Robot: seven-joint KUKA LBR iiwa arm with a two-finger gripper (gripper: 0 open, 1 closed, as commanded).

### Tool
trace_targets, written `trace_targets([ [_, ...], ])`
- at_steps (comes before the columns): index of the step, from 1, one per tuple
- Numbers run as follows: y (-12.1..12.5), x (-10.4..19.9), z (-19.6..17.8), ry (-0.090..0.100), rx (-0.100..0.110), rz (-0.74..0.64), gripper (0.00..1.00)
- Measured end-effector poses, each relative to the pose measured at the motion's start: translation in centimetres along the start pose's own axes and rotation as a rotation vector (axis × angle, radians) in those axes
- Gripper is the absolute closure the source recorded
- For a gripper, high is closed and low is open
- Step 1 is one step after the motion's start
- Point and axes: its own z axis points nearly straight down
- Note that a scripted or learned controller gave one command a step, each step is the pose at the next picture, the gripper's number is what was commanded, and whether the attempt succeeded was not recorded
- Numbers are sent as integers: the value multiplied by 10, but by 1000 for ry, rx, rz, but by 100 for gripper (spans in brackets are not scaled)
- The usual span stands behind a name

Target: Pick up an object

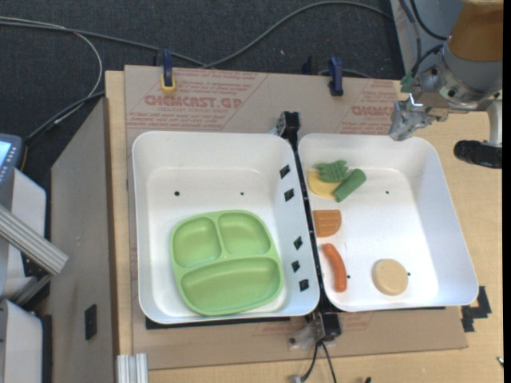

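The right bin (403, 214) holds several toy foods. A green leafy piece (331, 168), a green pickle (350, 184) and a yellow piece (319, 187) lie together at its back left. An orange piece (326, 222) and a red sausage (336, 266) lie along the left wall. A tan round biscuit (390, 277) rests near the front. My gripper (402, 124) hangs over the bin's back right rim, apart from all the foods, with nothing seen in it.
The left bin (152, 166) holds a green divided plate (227, 260) at its front. Clamps (168, 70) (335, 76) grip the cardboard at the back. A black divider (297, 214) runs between the bins. Cables lie behind on dark carpet.
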Motion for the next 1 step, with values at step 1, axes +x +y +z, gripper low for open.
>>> trace_targets([
  [1,-16,53,14,3,9,-3,100],
])
